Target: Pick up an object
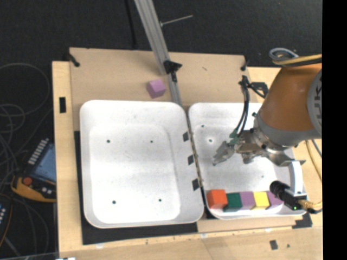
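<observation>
Hovering over the right bin (pixel 217 118), the pincer (pixel 221 155) seems open, holding nothing. Orange (pixel 217 197), green (pixel 233 201), purple (pixel 247 199) and yellow (pixel 261 200) blocks line that bin's near wall.

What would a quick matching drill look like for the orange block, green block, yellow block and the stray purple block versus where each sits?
Things:
1. orange block
2. green block
3. yellow block
4. purple block

Places:
A. on the bench board behind the bins
B. left end of the row in the right bin
C. right after the orange one in the row
D. fourth along the row from the left

Pairs: 1-B, 2-C, 3-D, 4-A
</observation>
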`<state>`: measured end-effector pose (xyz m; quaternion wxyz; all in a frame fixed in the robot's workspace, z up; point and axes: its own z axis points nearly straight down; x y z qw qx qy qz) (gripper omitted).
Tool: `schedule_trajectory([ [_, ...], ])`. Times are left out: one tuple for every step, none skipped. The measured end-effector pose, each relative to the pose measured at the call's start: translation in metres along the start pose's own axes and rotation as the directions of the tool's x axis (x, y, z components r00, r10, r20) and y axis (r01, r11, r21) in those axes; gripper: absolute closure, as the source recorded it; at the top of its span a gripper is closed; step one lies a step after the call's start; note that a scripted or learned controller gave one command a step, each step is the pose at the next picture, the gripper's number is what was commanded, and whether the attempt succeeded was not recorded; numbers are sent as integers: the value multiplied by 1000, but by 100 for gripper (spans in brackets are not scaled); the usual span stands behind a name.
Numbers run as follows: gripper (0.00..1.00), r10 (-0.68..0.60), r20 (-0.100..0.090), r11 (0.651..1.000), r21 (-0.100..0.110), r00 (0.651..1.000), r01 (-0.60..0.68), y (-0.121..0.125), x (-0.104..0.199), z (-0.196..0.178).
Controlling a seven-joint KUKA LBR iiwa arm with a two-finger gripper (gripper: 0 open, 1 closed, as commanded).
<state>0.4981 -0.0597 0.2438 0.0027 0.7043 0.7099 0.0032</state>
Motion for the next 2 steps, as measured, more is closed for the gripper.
schedule_trajectory([
  [0,-1,-2,1000,11,1000,1,-14,90,38],
  [0,2,0,1000,1,1000,-2,116,132,-13],
])
